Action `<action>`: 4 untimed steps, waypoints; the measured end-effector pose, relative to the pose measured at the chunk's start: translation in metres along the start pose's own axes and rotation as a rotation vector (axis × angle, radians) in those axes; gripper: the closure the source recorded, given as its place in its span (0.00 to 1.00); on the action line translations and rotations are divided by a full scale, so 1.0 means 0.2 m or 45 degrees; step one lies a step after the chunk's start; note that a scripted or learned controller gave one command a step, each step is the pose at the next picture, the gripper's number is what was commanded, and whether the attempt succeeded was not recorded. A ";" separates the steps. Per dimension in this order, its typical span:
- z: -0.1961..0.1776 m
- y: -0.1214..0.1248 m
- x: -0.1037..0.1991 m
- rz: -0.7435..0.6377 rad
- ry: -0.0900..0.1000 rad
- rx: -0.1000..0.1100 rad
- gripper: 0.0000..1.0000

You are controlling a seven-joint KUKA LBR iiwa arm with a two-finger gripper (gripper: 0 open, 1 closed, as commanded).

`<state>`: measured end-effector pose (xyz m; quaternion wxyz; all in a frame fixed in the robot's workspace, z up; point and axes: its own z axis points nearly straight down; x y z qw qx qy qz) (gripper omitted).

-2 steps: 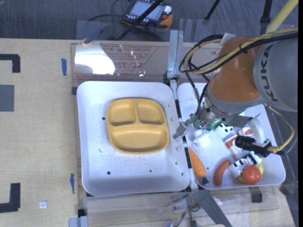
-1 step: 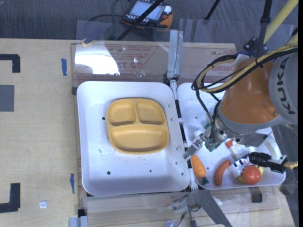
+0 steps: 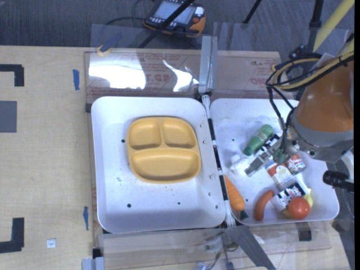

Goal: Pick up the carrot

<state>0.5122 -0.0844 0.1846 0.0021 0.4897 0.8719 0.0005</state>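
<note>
Carrot (image 3: 234,193) lies at the lower left of the right bin (image 3: 326,215), against the divider, green end toward the bottom. Gripper (image 3: 260,161) hangs mid-bin just beside a green bottle (image 3: 257,139), well apart from the carrot; whether its fingers are spread I cannot tell. A yellow plate (image 3: 163,149) sits in the left bin (image 3: 109,167).

Nothing here reads clearly to me; faint reddish print runs across the clear plastic sheet (image 3: 169,72) behind my bins, too blurred; the small red-and-white packet (image 3: 281,173) bears illegible marks.
</note>
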 end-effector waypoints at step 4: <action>0.32 -0.16 0.05 -0.815 0.005 -0.003 1.00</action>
